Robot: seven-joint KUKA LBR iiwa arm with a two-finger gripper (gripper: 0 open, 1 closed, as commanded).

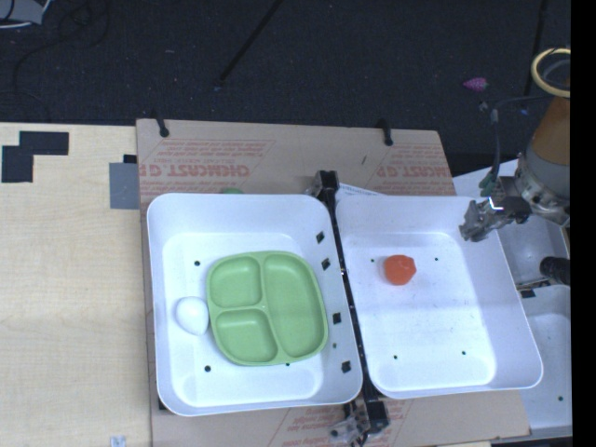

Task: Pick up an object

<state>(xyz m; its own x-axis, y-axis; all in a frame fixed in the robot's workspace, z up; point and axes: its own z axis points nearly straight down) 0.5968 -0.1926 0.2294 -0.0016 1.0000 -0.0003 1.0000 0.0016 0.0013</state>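
Even, bright overhead light washes the white bins point(424, 380) — their floors nearly glare. Soft shadows pool under the rims. The floor at twelve o'clock stays dim, slightly grainy.

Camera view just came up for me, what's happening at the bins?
The arm sits at the right edge, its tool over the right bin's far right rim, with nothing seen in it. A small orange-red object lies alone in that bin. The left bin holds a green divided tray and a white ball touching it.

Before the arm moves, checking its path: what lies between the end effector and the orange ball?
Just bare white floor of the right bin, in the camera view, between the end effector and the orange ball.
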